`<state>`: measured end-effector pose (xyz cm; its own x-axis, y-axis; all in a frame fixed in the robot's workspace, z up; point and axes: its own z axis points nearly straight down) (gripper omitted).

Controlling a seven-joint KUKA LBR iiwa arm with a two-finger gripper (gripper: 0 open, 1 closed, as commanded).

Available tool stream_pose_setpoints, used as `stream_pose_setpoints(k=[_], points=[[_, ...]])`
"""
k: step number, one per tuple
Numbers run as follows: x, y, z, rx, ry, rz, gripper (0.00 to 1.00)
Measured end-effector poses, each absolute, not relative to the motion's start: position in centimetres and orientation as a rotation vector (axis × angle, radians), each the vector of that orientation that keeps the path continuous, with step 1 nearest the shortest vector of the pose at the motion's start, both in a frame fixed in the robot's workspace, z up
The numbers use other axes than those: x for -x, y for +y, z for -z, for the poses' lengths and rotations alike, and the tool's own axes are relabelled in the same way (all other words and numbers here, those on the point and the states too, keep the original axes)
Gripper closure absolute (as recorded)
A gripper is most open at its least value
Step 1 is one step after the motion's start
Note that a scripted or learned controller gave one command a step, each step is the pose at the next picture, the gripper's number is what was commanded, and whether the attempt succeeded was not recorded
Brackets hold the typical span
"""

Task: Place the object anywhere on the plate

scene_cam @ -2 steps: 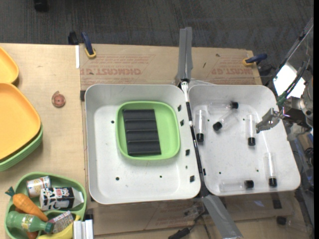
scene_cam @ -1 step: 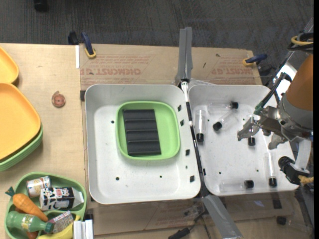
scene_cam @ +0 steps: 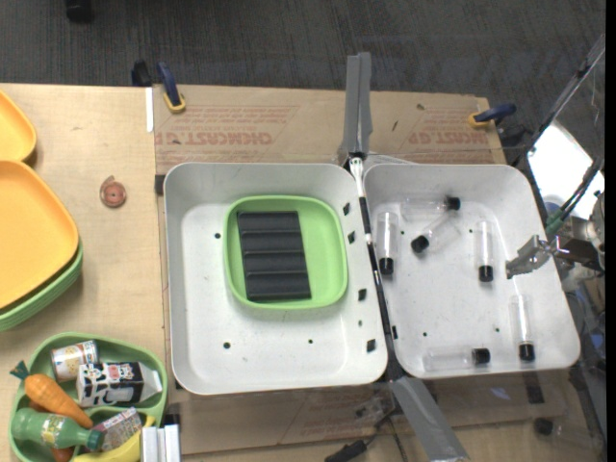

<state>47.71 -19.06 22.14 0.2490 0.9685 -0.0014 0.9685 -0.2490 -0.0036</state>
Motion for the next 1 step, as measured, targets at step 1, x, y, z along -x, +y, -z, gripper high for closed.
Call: stream_pose_setpoints(k=[1], points=[[-47.75,-15.21,-23.91,2.962,-1.044,-0.008,0.0]])
